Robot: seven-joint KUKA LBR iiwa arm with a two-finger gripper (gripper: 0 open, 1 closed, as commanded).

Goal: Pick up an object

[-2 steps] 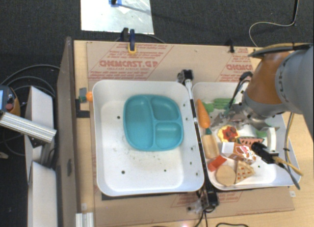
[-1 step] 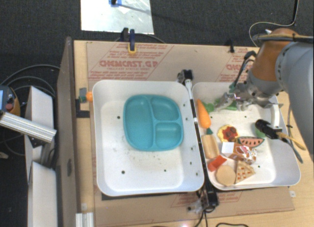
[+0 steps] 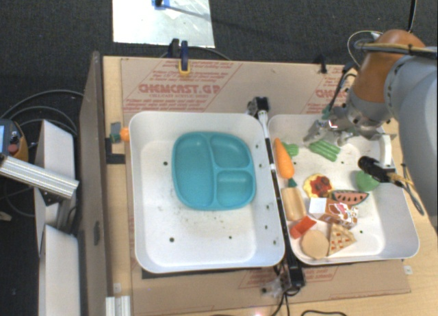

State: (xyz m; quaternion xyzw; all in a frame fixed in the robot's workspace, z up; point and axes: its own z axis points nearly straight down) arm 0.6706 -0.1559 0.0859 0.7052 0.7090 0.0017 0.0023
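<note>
The gripper (image 3: pixel 333 128) sits low at about 1 o'clock in the right bin (image 3: pixel 397 236), just above a green ridged piece (image 3: pixel 324 149) that looks like a toy vegetable. Whether the jaws are open or shut cannot be told; the arm's wrist hides them, and nothing is seen between them.

The green piece is the likely target. It lies near the bin's upper wall, apart from the carrot (image 3: pixel 283 158) at its 9 o'clock. Its long axis runs from about 10 o'clock to 4 o'clock, flat on the bin floor.

It is probably hollow plastic: light, stiff, not fragile, a little slick, so it may skid or pop out under a pinch. The best hold would be across the short width at mid-length, jaws set square to the long axis.

The pile of toy food (image 3: pixel 328 222) toward 6 o'clock is crowded, so it is a harder pick. The left bin holds a teal tray (image 3: pixel 212 171).
</note>
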